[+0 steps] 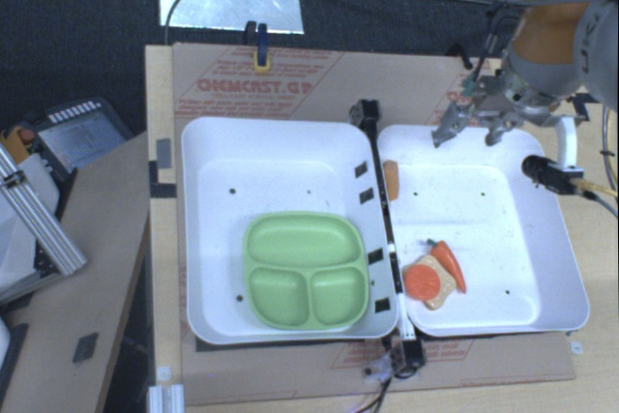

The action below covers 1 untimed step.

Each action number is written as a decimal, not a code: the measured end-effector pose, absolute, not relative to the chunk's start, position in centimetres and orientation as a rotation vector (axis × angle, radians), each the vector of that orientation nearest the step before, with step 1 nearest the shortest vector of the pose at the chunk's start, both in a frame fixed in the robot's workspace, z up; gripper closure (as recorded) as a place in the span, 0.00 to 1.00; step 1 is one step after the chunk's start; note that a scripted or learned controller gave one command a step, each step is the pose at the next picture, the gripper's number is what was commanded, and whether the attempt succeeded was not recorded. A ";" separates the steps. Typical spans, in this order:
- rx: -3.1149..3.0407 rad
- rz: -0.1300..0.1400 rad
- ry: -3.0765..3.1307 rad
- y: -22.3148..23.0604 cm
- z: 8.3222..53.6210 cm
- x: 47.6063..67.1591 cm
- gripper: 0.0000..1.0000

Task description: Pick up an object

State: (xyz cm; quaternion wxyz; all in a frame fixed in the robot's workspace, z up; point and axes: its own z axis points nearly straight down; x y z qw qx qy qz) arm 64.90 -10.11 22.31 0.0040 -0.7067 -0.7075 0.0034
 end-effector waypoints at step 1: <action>-2.219 -0.002 -2.226 -10.1 23.1 65.1 0.00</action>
